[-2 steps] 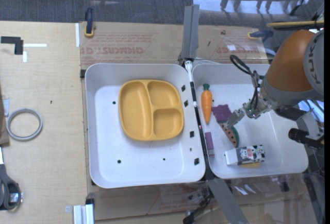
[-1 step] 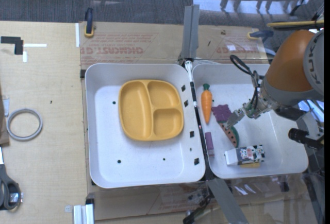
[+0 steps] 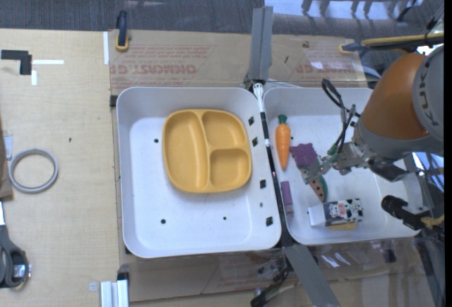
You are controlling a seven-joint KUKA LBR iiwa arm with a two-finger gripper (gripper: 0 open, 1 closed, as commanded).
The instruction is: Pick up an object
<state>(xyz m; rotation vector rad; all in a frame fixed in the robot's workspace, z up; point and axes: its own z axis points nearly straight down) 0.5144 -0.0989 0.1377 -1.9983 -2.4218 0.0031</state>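
The gripper (image 3: 316, 173) is low in the right bin (image 3: 367, 231), jaws too blurred to call open or shut, purple block (image 3: 304, 154) touching just up-left, carrot (image 3: 282, 142) further left, milk carton (image 3: 335, 213) below, yellow divided plate (image 3: 207, 150) well left in the other bin (image 3: 138, 224).

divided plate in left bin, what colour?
Yellow-orange, three-compartment divided plate; clearest in the camera view.

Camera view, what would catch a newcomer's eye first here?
The yellow divided plate sits alone in the left bin. In the right bin, an orange carrot lies along the left wall. The arm's claw is down among a purple piece and a small cow-print carton.
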